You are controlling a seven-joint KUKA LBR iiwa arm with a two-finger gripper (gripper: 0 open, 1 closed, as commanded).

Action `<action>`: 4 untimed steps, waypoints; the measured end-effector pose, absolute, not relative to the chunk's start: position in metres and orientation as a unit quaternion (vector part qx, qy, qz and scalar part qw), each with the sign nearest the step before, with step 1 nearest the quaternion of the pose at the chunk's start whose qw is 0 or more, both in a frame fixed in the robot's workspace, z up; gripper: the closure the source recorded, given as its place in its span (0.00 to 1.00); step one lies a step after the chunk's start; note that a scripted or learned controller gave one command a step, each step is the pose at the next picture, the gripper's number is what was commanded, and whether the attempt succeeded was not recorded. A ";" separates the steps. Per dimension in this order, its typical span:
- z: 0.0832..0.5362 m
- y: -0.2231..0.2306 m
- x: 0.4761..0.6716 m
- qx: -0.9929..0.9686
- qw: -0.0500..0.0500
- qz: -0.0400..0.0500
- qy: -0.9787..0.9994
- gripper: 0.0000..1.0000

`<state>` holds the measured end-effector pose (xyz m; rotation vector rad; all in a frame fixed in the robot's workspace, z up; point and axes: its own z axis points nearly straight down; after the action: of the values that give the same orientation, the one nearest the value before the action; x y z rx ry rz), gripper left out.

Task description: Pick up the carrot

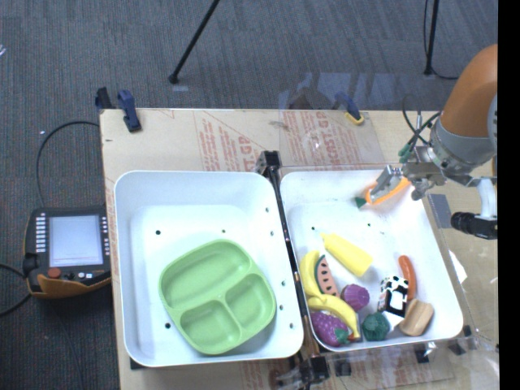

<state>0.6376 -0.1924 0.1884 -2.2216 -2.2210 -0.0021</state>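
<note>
The carrot, a small orange plastic root with a green tip, hung between the fingers of the two-finger gripper over the far edge of the right white bin, lying almost level with its green end pointing toward nine o'clock. Nearest the camera in that bin sat a purple bunch of grapes, a dark green broccoli head and a tan bread roll. Just beyond them lay a curved yellow banana, a watermelon slice, a round purple plum, a black-and-white carton and a red sausage. A yellow corn cob lay at the bin's middle, at seven o'clock from the carrot and well apart from it. The left white bin held a light green divided plate. The claw was closed on the carrot, at about one o'clock of the right bin.
</note>
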 end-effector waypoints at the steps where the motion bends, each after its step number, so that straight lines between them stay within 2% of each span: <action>1: 0.084 -0.196 0.643 -0.822 0.007 0.001 -0.569 0.00; 2: 0.085 -0.197 0.643 -0.890 0.010 0.003 -0.457 0.00; 3: 0.086 -0.198 0.643 -0.926 0.006 0.003 -0.377 0.00; 4: 0.086 -0.167 0.638 -0.965 0.005 0.004 -0.263 0.00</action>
<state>0.6377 -0.1672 0.0857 -3.0207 -0.8235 0.0118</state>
